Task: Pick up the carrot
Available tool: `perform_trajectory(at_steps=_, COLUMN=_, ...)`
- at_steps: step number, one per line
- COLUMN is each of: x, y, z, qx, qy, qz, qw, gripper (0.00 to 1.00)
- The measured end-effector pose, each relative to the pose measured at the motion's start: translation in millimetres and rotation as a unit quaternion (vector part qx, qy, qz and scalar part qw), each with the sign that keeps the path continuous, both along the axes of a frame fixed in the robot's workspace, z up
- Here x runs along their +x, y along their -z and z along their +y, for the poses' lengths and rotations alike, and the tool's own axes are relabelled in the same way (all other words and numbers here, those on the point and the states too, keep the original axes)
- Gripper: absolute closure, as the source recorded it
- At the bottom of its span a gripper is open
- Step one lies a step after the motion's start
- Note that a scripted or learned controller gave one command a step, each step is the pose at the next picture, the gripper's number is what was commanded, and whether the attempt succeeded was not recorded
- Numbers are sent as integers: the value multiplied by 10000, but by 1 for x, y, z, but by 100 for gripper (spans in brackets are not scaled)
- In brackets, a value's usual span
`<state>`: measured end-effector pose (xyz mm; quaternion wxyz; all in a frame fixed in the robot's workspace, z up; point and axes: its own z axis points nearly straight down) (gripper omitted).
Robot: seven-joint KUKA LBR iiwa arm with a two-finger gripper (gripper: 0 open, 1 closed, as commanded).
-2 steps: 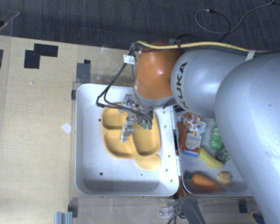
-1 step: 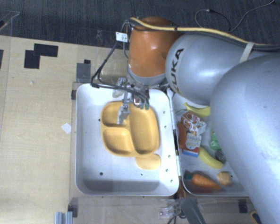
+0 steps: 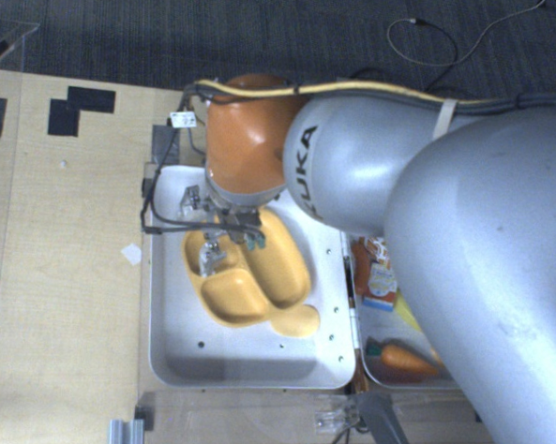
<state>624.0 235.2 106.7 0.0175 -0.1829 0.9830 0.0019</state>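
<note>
End effector (image 3: 222, 244) sits over the yellow pieces (image 3: 256, 273) in the left bin (image 3: 241, 369); finger state unclear. Carrot (image 3: 405, 358) lies well right in the other bin (image 3: 381, 378), long axis roughly left-right.

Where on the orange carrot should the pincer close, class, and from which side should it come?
Probably across the orange carrot's thick middle, coming from above. It lies flat and lengthwise in the right-hand white bin, its right end hidden under the grey arm, so closing across its narrow width looks most secure.

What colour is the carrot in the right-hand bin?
Orange, with a bit of green at one end; the carrot shows in the camera view, low in that bin.
</note>
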Motion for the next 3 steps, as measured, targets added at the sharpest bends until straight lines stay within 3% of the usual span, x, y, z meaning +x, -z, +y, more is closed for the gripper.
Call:
perform_trajectory(at_steps=1, x=-3, y=-109, z=1, qx=-49, qy=-1470, qz=97, qw=9891, gripper=0)
perform_trajectory(at_steps=2, x=-51, y=-33, z=1, qx=-95, qy=-3774, qz=94, qw=9260, gripper=0)
perform_trajectory(at_steps=3, x=-74, y=6, z=-22, qx=-75, qy=-3485, qz=60, qw=9373, gripper=0)
